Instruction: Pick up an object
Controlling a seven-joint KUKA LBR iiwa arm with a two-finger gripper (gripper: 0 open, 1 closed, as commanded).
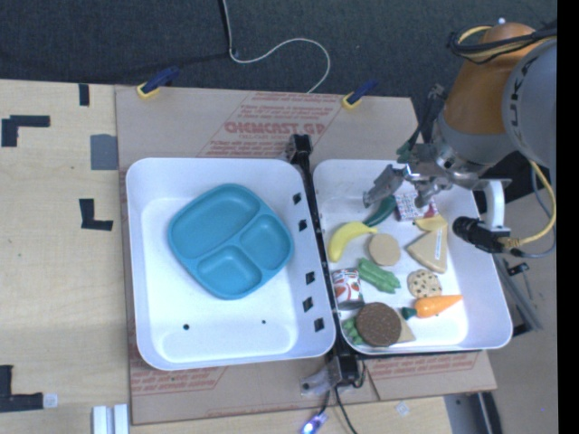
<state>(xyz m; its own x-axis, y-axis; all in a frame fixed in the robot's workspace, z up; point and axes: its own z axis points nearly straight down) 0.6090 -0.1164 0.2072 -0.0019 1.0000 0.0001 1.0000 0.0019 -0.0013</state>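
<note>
The gripper (404, 191) is being held over crowded toy food; whether it is apart or together cannot be told. The banana (349, 237) and the neighbouring items are possibly being risked to a nudge.

1. A dark carpeted floor (109, 21) runs along the top of the view, beyond the counter's far edge.
2. A thin white cable (271, 51) loops across that carpet.
3. The counter (54, 269) is pale wood, with black tape marks (23, 129) near its left edge.
4. A brown cardboard sheet (262, 125) with red printing lies on the counter.
5. A yellow-and-blue clamp (158, 81) and a second clamp (360, 92) sit at the sheet's far corners.
6. Light is even, without hard shadows.
</note>
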